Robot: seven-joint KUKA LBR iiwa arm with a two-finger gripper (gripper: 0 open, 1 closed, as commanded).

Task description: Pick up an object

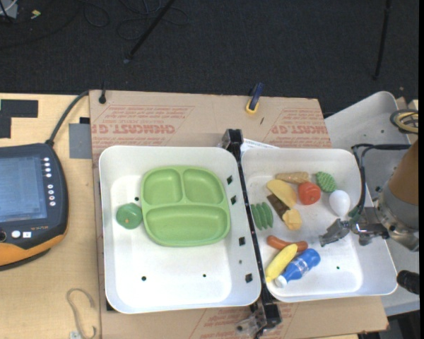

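The right bin (pixel 367 277) holds several toy foods. A yellow banana (pixel 281 260) lies beside a blue bottle (pixel 300 265), with a red sausage (pixel 283 244) just above them. Further back are a green pickle (pixel 262 215), a yellow and brown wedge (pixel 283 196), a red tomato (pixel 309 193), a white egg (pixel 338 202), a green piece (pixel 326 181) and a tan piece (pixel 291 178). My gripper (pixel 331 232) hovers low at the bin's right side, below the egg and right of the sausage. It is open with nothing between its fingers.
The left bin (pixel 120 274) carries a green divided plate (pixel 185 205) and a green ball (pixel 128 216) at the plate's left. A tablet (pixel 21 196) lies on the bench at far left. The grey arm with its orange band (pixel 410 179) enters from the right.
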